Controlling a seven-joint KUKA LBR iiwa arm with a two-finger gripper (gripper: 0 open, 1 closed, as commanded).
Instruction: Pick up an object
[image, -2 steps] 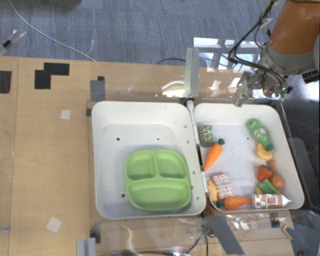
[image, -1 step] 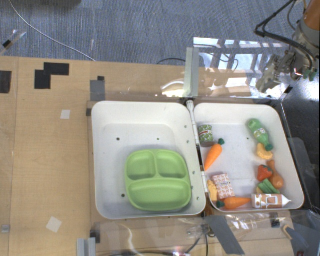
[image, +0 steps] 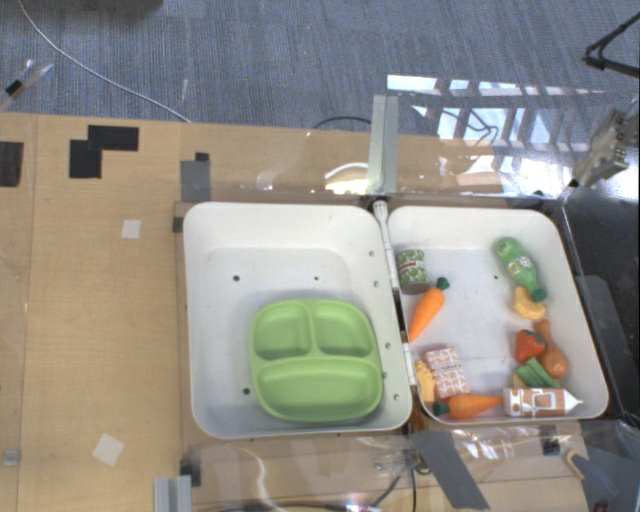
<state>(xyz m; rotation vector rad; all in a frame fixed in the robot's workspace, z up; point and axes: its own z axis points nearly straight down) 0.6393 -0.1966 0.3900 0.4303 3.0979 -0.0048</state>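
Hand (image: 607, 150) far right, two carrots (image: 425, 308), one plate (image: 315, 395)

Labels on the small can (image: 411, 268) and carton (image: 540, 402) are too blurred to read.

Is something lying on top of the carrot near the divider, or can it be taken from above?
Nothing visible covers the carrot. It lies free from above, with the small can close beside its leafy end and the divider along its left.

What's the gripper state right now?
Gripper: open or closed cannot be told; it sits at the far right, outside the right bin.
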